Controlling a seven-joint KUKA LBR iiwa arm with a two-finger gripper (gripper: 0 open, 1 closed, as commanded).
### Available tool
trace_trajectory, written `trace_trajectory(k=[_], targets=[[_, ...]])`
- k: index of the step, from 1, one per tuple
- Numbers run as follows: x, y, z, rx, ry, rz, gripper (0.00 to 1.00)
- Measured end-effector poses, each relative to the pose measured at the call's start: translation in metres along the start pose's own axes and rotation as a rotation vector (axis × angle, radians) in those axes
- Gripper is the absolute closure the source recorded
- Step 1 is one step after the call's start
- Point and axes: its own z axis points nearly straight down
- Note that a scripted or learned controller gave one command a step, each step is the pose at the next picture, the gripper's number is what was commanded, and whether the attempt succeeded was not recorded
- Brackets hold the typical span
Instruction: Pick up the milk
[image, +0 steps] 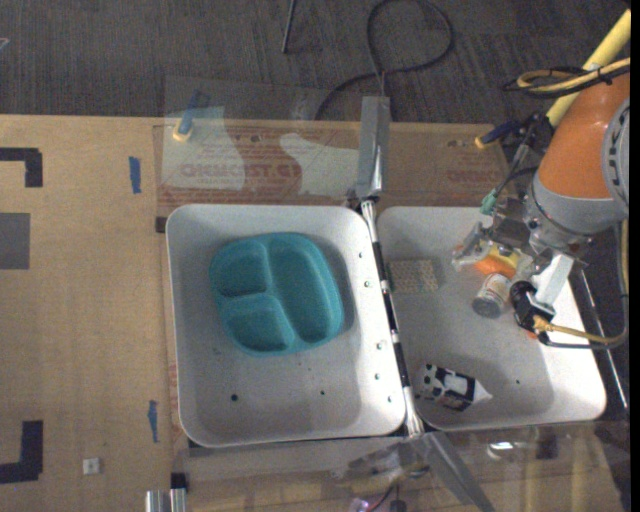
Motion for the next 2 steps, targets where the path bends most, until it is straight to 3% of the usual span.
trace_trajectory(k=[1, 2], targets=[[-0.023, -0.069, 0.114, -0.005, 0.004, 0.065, 0.0], [0.071, -0.079, 0.018, 0.003, -0.001, 0.553, 0.0]])
